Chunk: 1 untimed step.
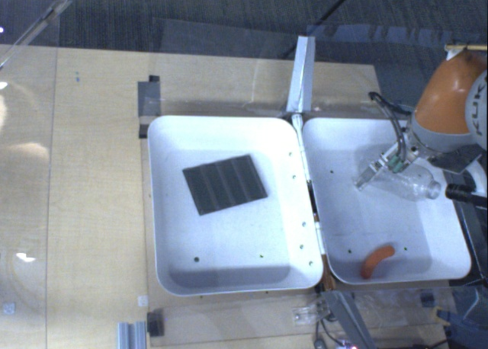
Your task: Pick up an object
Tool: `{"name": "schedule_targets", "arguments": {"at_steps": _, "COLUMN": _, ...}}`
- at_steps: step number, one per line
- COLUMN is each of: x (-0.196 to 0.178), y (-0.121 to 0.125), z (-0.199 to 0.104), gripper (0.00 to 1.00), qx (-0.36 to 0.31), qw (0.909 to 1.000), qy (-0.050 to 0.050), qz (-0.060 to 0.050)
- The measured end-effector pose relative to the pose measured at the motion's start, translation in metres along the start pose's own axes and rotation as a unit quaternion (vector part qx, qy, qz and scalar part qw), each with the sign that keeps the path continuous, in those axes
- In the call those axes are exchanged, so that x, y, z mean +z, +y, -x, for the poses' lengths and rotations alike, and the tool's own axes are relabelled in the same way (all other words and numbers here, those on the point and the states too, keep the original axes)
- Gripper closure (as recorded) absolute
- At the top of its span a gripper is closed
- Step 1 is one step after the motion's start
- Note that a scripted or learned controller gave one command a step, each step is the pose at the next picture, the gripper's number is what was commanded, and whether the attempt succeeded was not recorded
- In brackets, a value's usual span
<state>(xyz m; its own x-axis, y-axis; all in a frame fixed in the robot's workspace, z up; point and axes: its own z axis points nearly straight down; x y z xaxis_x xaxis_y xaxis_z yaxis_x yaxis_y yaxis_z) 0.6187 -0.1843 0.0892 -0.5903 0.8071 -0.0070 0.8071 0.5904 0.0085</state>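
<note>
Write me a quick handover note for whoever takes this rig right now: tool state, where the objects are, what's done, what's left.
Tool: over the upper part of the right bin, pointing toward that bin's centre; whether it is open or shut cannot be told, and nothing is seen held in it.
Clear plastic item: lies in the right bin just beside the tool, hard to make out.
Orange sausage-shaped object: near the front edge of the right bin, untouched.
Dark ribbed pad: flat in the middle of the left bin.
Done: no pick yet.
Left: grasp one object and lift it.

Mat (225, 184) in left bin (164, 210); sausage (377, 260) right
</note>
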Motion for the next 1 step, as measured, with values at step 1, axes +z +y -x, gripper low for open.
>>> {"name": "schedule_targets", "arguments": {"at_steps": 1, "x": 0.0015, "y": 0.0569, "z": -0.0092, "gripper": 0.0, "qx": 0.092, "qw": 0.9957, "qy": 0.0, "qz": -0.007}}
